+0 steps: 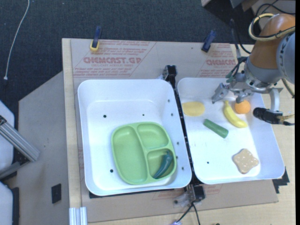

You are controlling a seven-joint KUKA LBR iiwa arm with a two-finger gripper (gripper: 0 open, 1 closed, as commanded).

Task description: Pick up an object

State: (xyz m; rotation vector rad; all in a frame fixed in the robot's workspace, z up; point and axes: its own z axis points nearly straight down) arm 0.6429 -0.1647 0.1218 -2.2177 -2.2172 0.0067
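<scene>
My gripper [228, 96] hangs over the back of the right bin [267, 139], open, with nothing between its fingers. Just below it lie a yellow banana [233, 116] and a small orange [242, 107], the orange touching the banana's upper end. A pale yellow lemon-like piece [193, 108] rests to the left of the gripper, near the bin's left wall. In the middle of the bin a green cucumber [215, 128] lies at a slant. A tan biscuit-like piece [245, 161] sits toward the front right.
The left bin [93, 102] holds a green divided plate [126, 153] with a dark teal pepper [163, 165] in its front right compartment. Clamps [169, 72] stand between the bins at the back. Blue clips [208, 40] hold the cardboard sheet.
</scene>
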